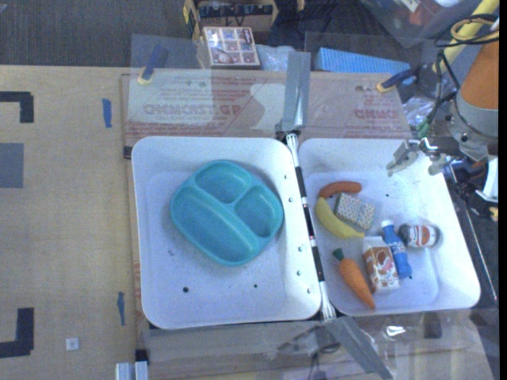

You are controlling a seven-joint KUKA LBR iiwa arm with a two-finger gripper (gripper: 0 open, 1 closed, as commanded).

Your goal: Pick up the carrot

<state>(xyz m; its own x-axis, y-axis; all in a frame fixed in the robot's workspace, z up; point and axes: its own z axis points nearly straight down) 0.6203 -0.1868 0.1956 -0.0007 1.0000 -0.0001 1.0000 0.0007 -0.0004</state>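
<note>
An orange carrot with a green top lies slanted near the front left of the right bin, beside a small juice carton. My gripper hangs over the far right part of that bin, well behind the carrot. Its two fingers are spread apart and hold nothing.
The right bin also holds a banana, a red sausage, a grey sponge block, a blue bottle and a small jar. A teal divided plate rests in the left bin.
</note>
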